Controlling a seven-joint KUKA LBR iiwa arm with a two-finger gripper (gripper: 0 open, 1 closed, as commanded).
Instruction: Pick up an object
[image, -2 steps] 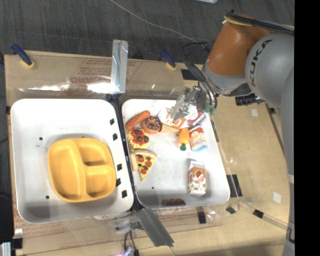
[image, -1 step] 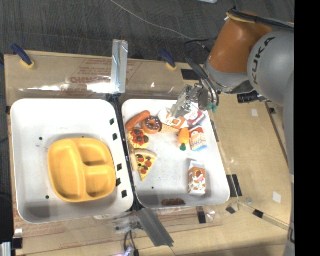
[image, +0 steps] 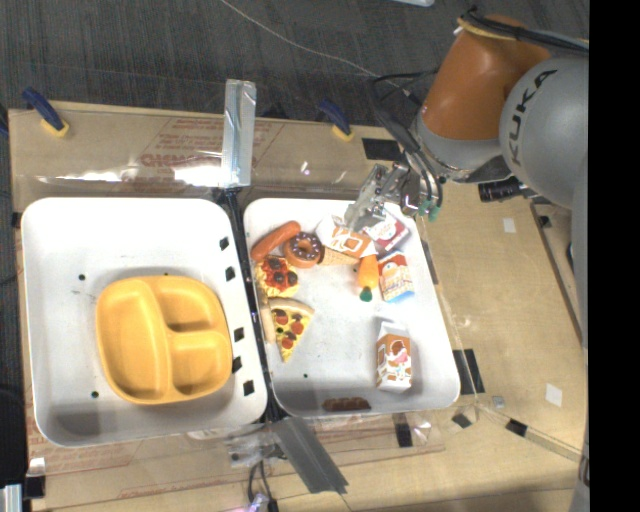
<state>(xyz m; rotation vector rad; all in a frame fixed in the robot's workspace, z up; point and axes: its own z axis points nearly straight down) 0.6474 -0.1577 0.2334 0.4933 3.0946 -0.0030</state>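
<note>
Cardboard, I'd judge: the small carton under my end effector looks light, stiff and crushable, best pinched across its flat sides. It is white and orange, lying at the right bin's back edge. I cannot tell the end effector's state.

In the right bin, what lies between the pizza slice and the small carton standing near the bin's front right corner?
In the camera view, the stretch between the triangular toy pizza slice and the small orange-and-white carton is bare white bin floor.
</note>
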